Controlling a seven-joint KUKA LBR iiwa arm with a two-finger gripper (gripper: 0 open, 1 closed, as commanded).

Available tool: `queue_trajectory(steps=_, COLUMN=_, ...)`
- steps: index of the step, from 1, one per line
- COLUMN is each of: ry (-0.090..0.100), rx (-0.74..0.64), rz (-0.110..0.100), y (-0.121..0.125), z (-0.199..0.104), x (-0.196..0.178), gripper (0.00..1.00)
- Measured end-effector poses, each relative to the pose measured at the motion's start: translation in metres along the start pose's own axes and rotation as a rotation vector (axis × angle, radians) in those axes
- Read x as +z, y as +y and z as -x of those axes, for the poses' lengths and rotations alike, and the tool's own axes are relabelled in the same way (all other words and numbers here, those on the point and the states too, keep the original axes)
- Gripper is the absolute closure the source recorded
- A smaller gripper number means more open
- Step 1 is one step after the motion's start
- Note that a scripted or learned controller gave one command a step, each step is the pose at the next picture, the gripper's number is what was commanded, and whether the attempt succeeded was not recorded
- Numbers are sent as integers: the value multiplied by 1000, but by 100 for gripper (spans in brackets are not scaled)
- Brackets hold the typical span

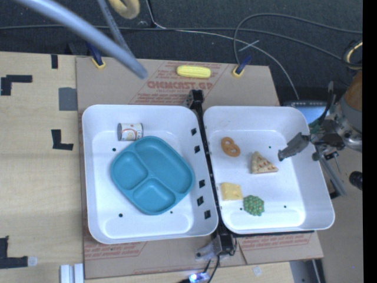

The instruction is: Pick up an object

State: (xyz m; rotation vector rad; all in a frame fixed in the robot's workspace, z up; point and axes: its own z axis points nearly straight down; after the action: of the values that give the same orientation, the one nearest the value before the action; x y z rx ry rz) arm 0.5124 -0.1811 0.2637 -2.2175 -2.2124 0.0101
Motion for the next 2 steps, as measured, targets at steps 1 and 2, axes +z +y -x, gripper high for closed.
queue_trajectory(steps=1, ry=-2, rx=-3, rz=10, y=2, z=0, x=-5, gripper=0)
queue_trajectory(steps=2, ry=-1, rx=-3, rz=5, y=7, z=8, x=48, gripper=0)
